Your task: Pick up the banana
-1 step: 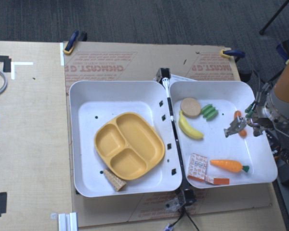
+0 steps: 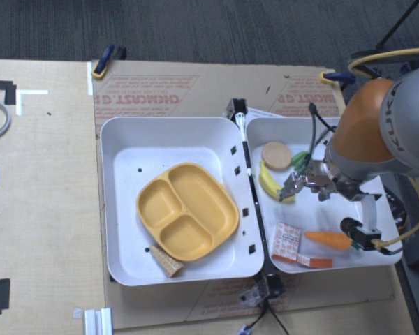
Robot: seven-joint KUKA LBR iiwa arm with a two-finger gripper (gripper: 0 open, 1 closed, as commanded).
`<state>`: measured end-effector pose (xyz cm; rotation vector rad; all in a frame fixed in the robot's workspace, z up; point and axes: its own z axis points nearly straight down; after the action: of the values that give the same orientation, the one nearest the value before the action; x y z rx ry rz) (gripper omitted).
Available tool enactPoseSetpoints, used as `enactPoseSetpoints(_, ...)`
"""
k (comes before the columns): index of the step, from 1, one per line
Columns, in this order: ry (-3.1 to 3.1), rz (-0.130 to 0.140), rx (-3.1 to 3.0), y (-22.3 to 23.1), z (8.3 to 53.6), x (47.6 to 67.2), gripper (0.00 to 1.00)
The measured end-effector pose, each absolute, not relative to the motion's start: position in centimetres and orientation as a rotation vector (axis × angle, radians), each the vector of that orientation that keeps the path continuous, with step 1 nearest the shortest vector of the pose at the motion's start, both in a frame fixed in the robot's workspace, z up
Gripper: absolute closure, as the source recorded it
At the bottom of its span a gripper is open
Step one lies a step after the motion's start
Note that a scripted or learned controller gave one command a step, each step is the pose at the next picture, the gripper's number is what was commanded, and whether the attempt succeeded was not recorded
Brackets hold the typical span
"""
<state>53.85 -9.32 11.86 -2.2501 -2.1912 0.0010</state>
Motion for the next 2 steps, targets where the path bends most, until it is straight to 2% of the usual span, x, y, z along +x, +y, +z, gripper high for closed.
enactPoseSetpoints(1, -2.135, 0.001, -2.305, -9.4, 9.2, 57.5, 0.0)
enactPoseSetpoints(2, -2.138, 0.001, -2.302, -9.2, 9.2, 61.0, 0.0)
